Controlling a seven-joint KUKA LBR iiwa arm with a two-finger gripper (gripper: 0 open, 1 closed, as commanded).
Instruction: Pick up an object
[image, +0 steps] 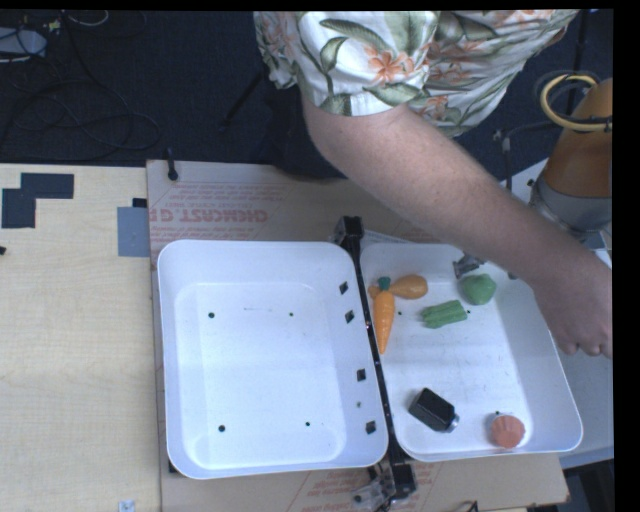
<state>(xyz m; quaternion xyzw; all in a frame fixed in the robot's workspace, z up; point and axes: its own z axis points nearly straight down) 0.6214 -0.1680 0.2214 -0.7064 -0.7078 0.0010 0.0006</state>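
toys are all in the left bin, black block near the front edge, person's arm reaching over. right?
Not quite: the toys sit in the right bin, not the left bin. The camera view shows the black block near the right bin's front edge, and the person's arm reaching over, as you said.

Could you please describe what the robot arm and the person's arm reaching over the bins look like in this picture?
The robot arm at the view's right edge shows an orange, rounded segment above a grey one, with a yellow cable loop curling above it. The person's arm is bare from a short sleeve downward; the shirt is pale with a floral print of green leaves and orange blossoms.
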